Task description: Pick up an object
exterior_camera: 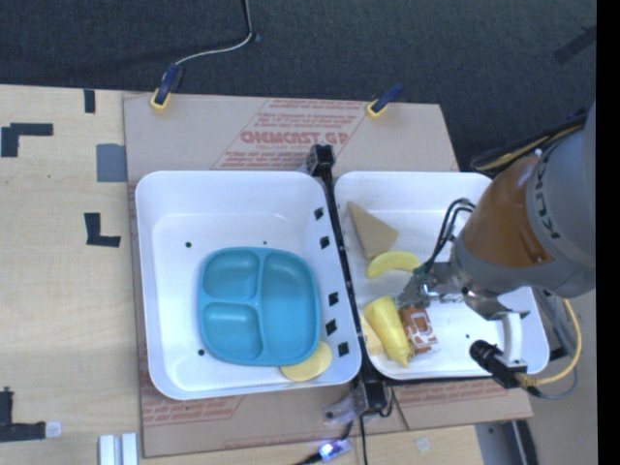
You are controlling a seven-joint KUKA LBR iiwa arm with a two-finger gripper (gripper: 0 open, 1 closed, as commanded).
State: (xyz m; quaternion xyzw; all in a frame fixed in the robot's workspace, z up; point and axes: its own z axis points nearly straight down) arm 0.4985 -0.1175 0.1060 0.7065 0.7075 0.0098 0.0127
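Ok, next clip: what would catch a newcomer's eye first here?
Probably the blue divided plate filling the left bin, with a yellow piece tucked at its lower edge. Then the grey and orange arm over the right bin, its hand down among a yellow banana-like item, a brown packet and a tan wedge.

I see two white bins (155, 260) side by side on a brown cardboard sheet (291, 139) with red print, held by two yellow-and-blue clamps (165, 87). A black cable (242, 17) trails over the dark carpet (116, 17) behind the bench.
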